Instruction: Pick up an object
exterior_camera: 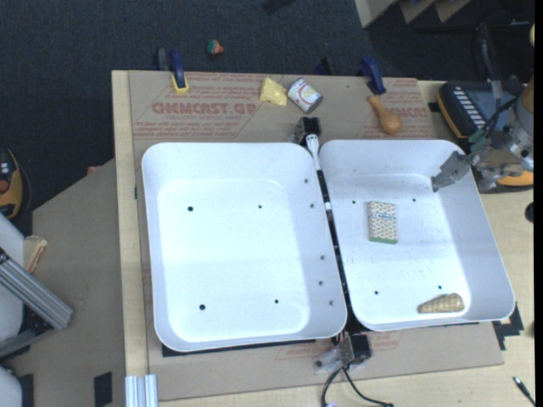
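- Packet (pixel 383 222): small flat rectangle with a pale dotted pattern, lying in the right bin (pixel 475 253), a little toward 12 o'clock of the bin's middle. Nothing touches it.
- Cone-shaped item (pixel 441 303): tan, textured, lying on its side near the right bin's 5 o'clock corner, well apart from the packet.
- Gripper (pixel 450 174): grey, at the right bin's 2 o'clock corner, over the rim, with the arm (pixel 509 142) behind it at the 3 o'clock edge of the view. Whether its fingers are open or closed cannot be told; nothing is seen between them.
- Left bin (pixel 161 227): white, shallow, side by side with the right bin.
- Bench board (pixel 204 107): brown with red lettering, beneath both bins.
- On the board at 12 o'clock of the bins: a yellow piece (pixel 273 92), a small box (pixel 305 95) just beside it, and a wooden-handled item (pixel 385 115) farther toward 3 o'clock.
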Robot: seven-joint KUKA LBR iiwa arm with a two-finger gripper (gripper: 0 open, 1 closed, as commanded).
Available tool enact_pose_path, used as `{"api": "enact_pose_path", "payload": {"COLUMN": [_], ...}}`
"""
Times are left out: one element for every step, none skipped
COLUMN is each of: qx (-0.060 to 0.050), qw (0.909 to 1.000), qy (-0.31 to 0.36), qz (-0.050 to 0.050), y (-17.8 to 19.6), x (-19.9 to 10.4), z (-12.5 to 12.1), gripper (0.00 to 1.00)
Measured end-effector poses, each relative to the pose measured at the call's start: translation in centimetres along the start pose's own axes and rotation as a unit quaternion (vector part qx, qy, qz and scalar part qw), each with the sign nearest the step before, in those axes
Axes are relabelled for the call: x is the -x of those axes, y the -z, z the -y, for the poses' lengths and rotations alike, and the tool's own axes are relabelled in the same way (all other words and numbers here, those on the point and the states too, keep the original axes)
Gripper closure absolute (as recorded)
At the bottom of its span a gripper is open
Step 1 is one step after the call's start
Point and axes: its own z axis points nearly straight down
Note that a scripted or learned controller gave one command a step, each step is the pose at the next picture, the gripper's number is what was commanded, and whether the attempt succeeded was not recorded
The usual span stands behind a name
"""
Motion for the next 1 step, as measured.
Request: {"api": "enact_pose_path", "payload": {"qx": [0.011], "qw": [0.9999], "qy": [0.003], "qz": [0.002], "y": [16.83], "x": [-3.94], "z": [1.0], "gripper": [0.0]}}
